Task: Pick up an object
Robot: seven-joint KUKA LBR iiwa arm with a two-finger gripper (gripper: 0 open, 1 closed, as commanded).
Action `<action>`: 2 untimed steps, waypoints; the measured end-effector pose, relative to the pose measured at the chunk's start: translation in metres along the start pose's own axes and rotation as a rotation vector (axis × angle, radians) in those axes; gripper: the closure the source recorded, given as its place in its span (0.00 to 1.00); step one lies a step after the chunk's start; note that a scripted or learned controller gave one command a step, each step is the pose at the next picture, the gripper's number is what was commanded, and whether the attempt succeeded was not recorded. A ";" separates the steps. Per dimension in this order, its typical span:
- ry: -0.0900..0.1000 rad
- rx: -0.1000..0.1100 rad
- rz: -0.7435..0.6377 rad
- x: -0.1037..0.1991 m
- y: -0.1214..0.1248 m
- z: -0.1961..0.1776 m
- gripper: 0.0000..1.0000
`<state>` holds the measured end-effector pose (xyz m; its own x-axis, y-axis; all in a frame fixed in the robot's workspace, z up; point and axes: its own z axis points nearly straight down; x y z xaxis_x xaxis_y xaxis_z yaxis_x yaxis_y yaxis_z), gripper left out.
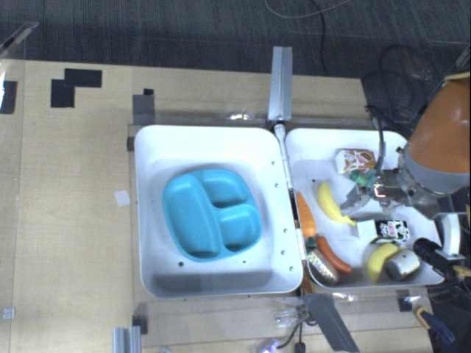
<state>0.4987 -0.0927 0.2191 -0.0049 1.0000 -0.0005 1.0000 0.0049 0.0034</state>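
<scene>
Over the right bin (294, 153), the gripper (358, 198) hangs low beside a yellow banana (331, 203), its fingers spread apart with nothing between them. A printed snack packet (353, 159) lies just behind it, and a small black-and-white card (391, 230) sits near its other side. Toward the front wall crowd a carrot (305, 215), a sausage (333, 256), a second banana (380, 256) and a grey can (402, 265). Across the divider, the left bin (154, 160) on the desk (66, 219) holds a blue divided plate (212, 213).
</scene>
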 end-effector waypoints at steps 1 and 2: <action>-0.004 -0.008 -0.013 0.003 0.032 0.121 0.00; -0.004 -0.008 -0.013 0.003 0.032 0.121 0.00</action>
<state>0.5314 -0.0896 0.0980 -0.0179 0.9998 -0.0047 0.9998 0.0180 0.0110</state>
